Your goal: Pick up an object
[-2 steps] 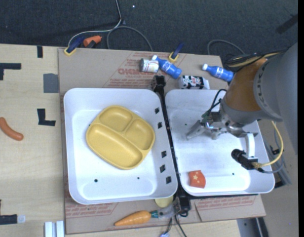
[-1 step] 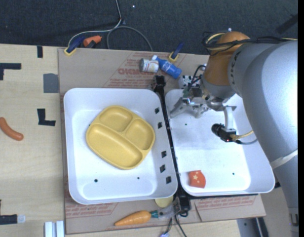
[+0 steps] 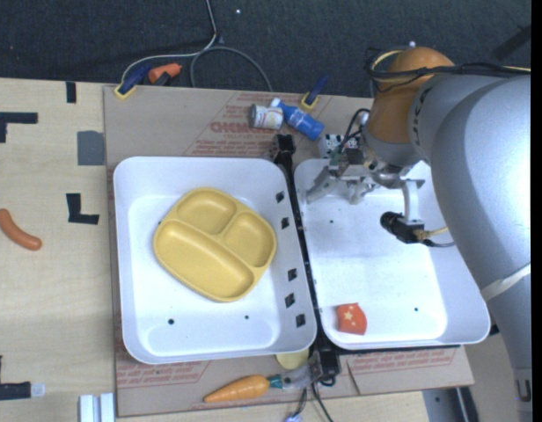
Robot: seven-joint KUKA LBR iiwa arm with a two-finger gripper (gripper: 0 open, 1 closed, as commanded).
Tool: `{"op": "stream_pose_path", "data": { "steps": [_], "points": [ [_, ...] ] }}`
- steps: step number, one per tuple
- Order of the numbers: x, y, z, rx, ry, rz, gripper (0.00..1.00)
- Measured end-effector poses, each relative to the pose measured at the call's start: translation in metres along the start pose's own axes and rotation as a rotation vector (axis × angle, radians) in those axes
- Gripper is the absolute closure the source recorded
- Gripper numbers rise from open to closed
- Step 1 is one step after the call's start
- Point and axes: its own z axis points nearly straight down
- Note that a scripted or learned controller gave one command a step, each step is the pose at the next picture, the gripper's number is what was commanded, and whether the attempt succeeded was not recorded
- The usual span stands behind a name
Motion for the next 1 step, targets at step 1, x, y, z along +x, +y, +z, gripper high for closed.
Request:
{"op": "stream_pose_path", "data": {
  "steps": [1],
  "points": [
    [0.0003, -0.0005, -0.0097, 0.001, -0.002, -0.001, 1.0]
  ]
}}
